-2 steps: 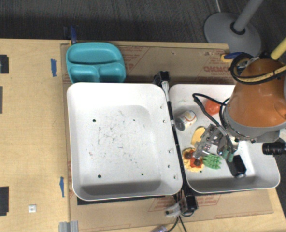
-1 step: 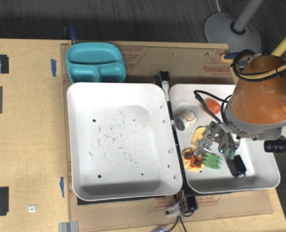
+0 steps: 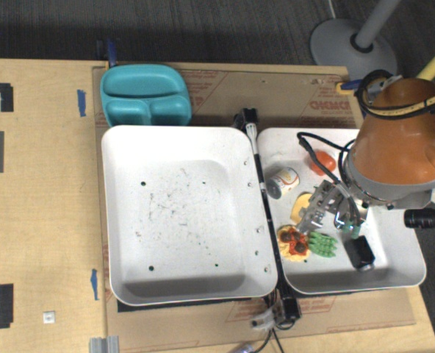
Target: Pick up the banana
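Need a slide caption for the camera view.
End effector hovers over the banana among toys in the right bin, beside the left bin.

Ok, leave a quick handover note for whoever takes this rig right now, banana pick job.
Gripper: low in the right bin, over the pile of items; finger state unreadable, nothing seen held.
Banana: yellow piece in the right bin, just left of the gripper, partly hidden by it. Beside it lie a green toy, a red-orange toy and a small ball.
Done: arm is down at the pile.
Left: grasp and lift the banana.
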